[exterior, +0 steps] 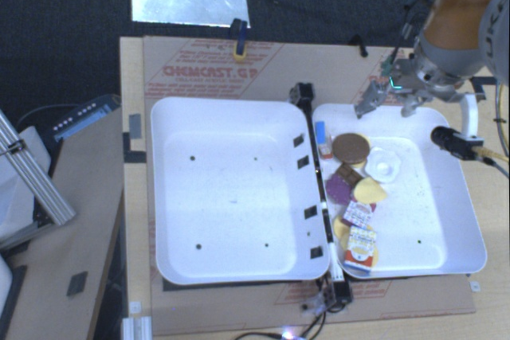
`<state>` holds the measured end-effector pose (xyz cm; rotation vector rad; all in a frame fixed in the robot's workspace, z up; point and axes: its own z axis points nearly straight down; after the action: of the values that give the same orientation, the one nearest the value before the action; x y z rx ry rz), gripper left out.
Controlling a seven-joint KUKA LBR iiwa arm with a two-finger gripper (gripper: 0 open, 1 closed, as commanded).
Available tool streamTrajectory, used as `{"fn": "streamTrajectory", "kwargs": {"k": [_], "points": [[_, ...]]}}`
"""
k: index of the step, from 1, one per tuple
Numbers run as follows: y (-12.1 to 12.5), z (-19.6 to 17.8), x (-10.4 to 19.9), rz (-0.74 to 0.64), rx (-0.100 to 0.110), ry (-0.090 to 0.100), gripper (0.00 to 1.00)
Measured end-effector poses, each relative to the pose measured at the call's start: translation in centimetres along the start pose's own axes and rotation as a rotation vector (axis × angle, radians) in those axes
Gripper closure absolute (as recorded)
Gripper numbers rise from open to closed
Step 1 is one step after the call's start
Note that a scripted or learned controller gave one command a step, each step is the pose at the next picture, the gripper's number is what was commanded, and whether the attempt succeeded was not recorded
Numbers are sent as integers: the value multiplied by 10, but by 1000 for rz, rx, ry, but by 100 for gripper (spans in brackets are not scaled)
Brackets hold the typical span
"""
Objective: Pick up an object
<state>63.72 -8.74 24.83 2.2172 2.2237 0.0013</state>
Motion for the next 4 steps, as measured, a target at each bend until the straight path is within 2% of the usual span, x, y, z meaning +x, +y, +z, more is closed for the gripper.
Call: {"fn": "streamTrajectory", "kwargs": {"k": [1,2,3,4], "points": [[-81,106,-63,10,15,0,0],[-113,161,-50,4,-11,2,0],[-153,163,-124,9,2,-4,0],[-150,152,-119,1,-3,-1,100]]}}
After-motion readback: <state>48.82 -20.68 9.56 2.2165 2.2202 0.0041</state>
